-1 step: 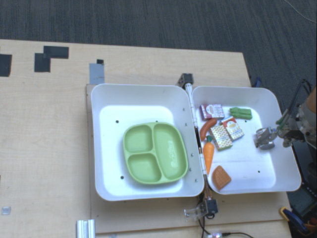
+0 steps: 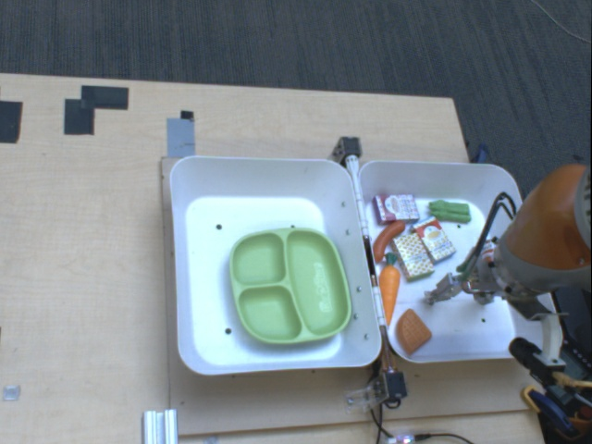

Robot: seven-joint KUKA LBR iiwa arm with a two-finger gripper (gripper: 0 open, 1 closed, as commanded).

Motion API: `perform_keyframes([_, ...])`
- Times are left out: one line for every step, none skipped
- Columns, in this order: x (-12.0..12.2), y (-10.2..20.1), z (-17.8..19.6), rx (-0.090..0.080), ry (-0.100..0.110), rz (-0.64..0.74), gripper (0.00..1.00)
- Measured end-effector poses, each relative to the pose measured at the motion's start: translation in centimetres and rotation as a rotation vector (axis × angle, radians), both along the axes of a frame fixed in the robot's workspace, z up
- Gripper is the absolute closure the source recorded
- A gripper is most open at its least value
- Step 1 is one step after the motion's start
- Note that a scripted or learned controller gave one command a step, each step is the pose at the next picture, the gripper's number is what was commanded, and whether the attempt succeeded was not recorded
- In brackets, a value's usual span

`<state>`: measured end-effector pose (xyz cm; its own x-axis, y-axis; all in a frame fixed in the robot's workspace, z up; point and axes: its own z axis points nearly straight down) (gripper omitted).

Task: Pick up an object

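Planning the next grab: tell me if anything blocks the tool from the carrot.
Nothing visible does. The tool hangs over bare floor of the right bin, and the carrot lies to its left with open white floor between them. The small cartons sit further back.

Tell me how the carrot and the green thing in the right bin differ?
The carrot is orange and long, tapering to a point; the green piece is green, shorter and blunt-ended. The carrot lies lengthwise along the bin's left wall, near the divider; the green piece lies crosswise near the bin's far edge. Both look like small toy foods lying flat in the right bin, and neither is touched by the gripper.
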<state>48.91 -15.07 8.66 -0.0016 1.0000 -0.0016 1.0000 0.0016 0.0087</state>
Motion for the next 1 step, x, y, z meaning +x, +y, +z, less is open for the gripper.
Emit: perform_keyframes([0.18, 0.02, 1.13, -0.001, -0.006, 0.001, 1.0])
